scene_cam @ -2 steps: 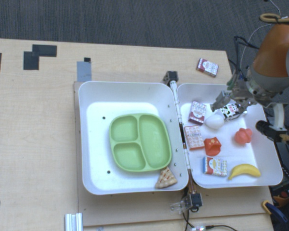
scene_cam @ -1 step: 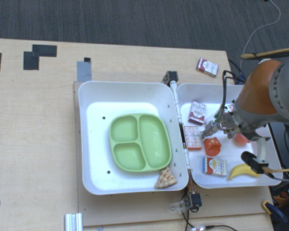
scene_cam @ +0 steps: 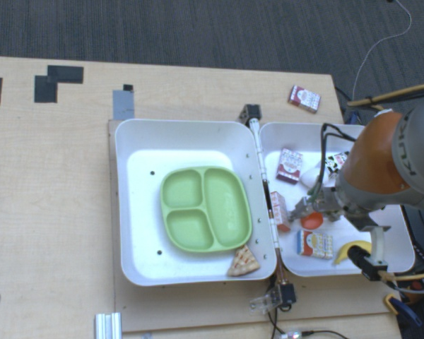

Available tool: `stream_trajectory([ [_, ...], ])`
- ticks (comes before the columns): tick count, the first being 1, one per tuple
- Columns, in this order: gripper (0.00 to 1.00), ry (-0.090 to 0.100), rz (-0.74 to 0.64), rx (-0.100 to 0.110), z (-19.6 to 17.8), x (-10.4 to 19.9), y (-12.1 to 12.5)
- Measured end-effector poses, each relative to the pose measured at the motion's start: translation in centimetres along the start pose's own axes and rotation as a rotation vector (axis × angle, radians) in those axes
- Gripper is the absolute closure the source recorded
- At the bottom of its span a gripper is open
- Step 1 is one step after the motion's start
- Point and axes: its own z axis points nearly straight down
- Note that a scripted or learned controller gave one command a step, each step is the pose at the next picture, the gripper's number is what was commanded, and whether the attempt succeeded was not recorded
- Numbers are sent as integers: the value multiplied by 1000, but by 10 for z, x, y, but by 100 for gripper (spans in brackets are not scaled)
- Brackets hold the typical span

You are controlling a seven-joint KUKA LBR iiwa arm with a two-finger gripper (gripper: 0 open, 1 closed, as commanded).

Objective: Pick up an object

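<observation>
My gripper hangs low in the right bin, near its left middle. A red round object lies right under and just in front of it, touching or nearly so. Around it sit a red-and-white carton, a second small carton against the bin's left wall, a white-and-orange carton and a yellow banana. A white item and a black-and-white item lie just behind the gripper, partly hidden by the arm.
The left bin holds a green divided plate with a pizza slice at its front right corner. One small carton lies on the bench behind the right bin. The arm's orange band covers the right bin's right half.
</observation>
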Motion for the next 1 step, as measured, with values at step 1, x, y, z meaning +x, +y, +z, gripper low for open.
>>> stream_trajectory([
  [1, 100, 1, -2, -6, -12, 1, 2],
])
